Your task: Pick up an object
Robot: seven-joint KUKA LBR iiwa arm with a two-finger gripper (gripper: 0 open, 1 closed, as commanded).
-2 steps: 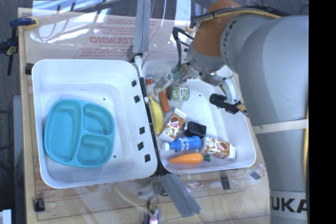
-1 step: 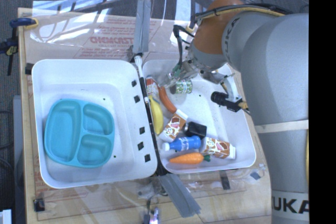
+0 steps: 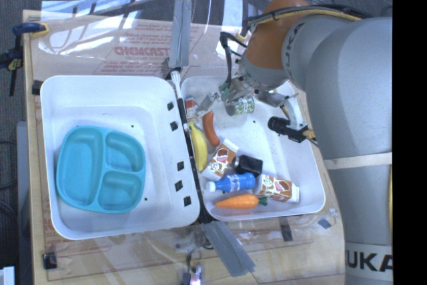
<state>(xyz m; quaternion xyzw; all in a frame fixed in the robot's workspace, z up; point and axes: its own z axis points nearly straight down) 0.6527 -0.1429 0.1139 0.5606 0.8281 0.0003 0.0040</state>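
Currently my gripper [image 3: 233, 101] hangs over the upper part of the right bin [image 3: 303, 200], right of frame centre, wrist pitched down toward the back corner. Whether it is open or closed I cannot tell; something small and greenish sits at its tip, too blurred to call a hold.

Candidates lie heaped toward the bin's lower left, likely because it slopes that way: banana [image 3: 199, 147] along the divider, sausage [image 3: 210, 128] just beside it, blue bottle [image 3: 235, 182], carrot [image 3: 235, 201] against the front wall, a printed carton [image 3: 279, 190] right of that, a black cylinder [image 3: 249, 164] between.

Left bin [image 3: 53, 97] carries a blue divided tray [image 3: 100, 169], flat, well apart from the pile.

Judgement: the pick is not confirmed.
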